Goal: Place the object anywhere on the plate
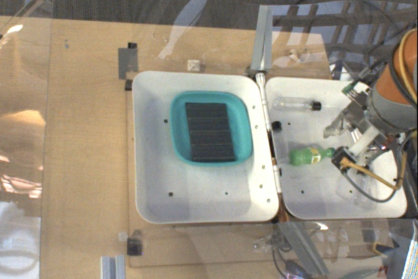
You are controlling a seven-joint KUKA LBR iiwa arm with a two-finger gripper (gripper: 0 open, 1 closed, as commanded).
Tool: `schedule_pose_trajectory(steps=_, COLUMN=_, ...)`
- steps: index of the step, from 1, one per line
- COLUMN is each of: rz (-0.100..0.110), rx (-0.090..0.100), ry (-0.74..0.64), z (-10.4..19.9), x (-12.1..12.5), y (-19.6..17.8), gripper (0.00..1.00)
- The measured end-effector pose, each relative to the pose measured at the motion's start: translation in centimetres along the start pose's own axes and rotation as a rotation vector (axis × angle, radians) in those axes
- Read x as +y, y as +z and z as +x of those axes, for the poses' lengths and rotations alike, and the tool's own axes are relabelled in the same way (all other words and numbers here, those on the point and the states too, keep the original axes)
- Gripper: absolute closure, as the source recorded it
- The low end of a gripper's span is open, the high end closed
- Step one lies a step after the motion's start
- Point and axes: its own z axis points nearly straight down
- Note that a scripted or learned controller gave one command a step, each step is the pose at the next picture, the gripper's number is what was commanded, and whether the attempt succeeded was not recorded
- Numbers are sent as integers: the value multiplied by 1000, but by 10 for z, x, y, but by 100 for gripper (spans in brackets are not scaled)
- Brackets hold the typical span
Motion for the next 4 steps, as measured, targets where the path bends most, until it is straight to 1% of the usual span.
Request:
schedule_pose_trajectory(steps=1, rz=0, rx=0, ry=0, z=0, x=0, y=0, gripper=0)
schedule_pose_trajectory(steps=2, rz=0, rx=0, ry=27, z=-10, x=29, y=4, gripper=0)
schedule_pose_trajectory(steps=4, rz=0, rx=0, ry=26, z=-10, x=29, y=4, gripper=0)
